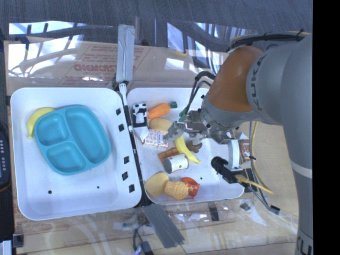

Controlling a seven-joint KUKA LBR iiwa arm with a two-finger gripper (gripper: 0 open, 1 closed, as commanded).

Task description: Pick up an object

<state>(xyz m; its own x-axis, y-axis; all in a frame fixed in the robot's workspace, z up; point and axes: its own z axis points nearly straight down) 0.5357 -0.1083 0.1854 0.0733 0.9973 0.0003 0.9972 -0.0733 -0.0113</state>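
The banana [187, 150], a small yellow toy, lies in the right bin [229, 191] near the frame's centre, just beneath the end effector [180, 131], whose fingers' state I cannot tell. Around it sit a carrot [159, 110] above, a black-and-white cow figure [139, 113], a can [176, 164] just below, and a waffle cone [177, 190] beside a tomato [192, 186] lower down. In the left bin [32, 195], a blue divided plate [74, 138] rests beside another yellow banana [35, 118].

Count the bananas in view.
2: one banana in the left bin, tucked against the blue tray; one yellow banana in the right bin, beside the arm. Others may be hidden beneath the arm.
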